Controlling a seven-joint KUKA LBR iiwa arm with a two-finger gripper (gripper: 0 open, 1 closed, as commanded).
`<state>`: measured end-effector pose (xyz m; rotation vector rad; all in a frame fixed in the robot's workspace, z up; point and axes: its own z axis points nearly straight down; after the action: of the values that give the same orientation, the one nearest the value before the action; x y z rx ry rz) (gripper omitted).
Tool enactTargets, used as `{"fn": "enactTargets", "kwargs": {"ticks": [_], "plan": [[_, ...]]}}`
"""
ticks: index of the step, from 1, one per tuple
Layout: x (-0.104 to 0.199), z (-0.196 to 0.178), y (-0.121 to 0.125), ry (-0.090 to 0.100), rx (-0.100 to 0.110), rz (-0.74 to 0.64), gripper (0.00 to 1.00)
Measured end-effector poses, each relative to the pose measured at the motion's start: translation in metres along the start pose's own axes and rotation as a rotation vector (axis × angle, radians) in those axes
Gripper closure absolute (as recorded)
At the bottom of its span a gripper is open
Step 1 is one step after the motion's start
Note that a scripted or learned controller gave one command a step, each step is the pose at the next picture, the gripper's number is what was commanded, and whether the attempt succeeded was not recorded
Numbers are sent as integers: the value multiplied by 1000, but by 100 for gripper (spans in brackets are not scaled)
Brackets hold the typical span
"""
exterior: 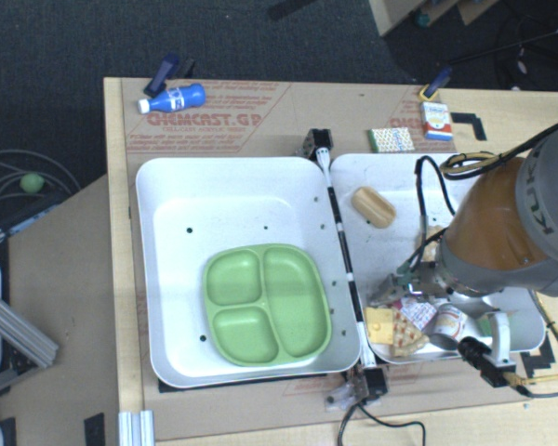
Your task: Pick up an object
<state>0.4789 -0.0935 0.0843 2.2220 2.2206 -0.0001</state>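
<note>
A green three-part plate [265,303] lies in the left bin [167,203]. In the right bin [391,170] a tan bread-roll-shaped piece [374,206] rests near the far left corner. Several small items crowd the right bin's near left corner: a yellow cheese-like block [379,324], a red-and-white patterned piece [412,323] and a round white-and-red thing [445,322]. The arm's orange band [493,216] and grey wrist [479,282] hang over this pile. My gripper [407,284] points down at the pile, and its tips are hidden among the items.
On the bench behind the bins lie a blue-and-white bottle [174,98], a small patterned card [391,139] and a red-and-white box [436,121]. A black clip [318,141] sits where the two bins meet. Cables [446,165] loop beside the arm.
</note>
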Motion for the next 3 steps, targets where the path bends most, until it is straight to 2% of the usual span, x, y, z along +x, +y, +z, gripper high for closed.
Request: {"fn": "enactTargets", "kwargs": {"ticks": [1,2,3], "plan": [[-10,0,11,-1,-1,0,0],[0,0,16,0,-1,-1,0],[-1,-10,16,-1,-3,0,100]]}}
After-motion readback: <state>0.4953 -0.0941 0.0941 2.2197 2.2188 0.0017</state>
